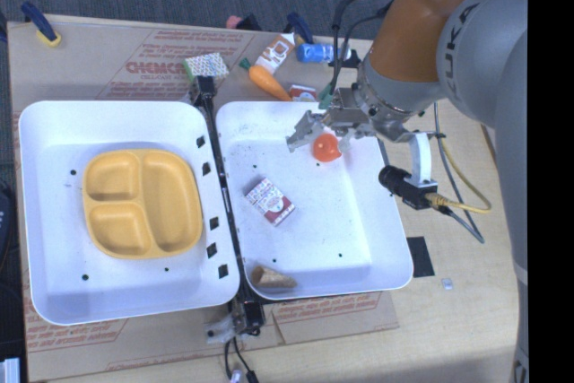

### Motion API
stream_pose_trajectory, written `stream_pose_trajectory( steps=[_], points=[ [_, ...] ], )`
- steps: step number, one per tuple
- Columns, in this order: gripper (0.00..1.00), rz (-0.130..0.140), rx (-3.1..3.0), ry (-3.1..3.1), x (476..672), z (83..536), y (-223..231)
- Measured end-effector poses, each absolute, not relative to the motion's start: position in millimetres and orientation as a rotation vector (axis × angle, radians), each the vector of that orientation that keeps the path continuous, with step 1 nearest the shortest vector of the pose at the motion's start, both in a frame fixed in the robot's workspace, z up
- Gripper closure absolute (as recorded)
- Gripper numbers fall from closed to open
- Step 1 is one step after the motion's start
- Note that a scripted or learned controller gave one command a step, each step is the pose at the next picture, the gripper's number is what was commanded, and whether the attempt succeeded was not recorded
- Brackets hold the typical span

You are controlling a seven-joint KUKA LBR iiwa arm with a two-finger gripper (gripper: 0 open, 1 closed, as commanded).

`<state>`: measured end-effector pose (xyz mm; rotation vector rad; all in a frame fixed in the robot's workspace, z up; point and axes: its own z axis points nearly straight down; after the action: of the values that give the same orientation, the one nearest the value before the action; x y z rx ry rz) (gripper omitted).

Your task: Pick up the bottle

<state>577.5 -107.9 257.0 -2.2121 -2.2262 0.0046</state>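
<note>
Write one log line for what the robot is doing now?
gripper above right bin | beside red object | bottle outside bin

The arm (475, 22) is a thick, rounded grey casing with dark lettering on its side and a broad orange band (414, 36) above the wrist. Black cables (359, 4) loop around the band. The gripper (309, 132) is pale grey metal. A black connector (405, 187) with a yellow cable (462, 193) hangs beside it.
</note>
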Motion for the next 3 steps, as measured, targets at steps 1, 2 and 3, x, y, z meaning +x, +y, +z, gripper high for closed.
stream_pose_trajectory(
  steps=[1,2,3],
  points=[
    [1.0,0.007,-2.206,-2.23,577.8,267.1,-107.4],
    [1.0,0.006,-2.52,-1.867,499.2,169.5,-100.3],
    [1.0,0.005,-2.511,-1.88,475.7,153.1,-98.0]
  ],
)
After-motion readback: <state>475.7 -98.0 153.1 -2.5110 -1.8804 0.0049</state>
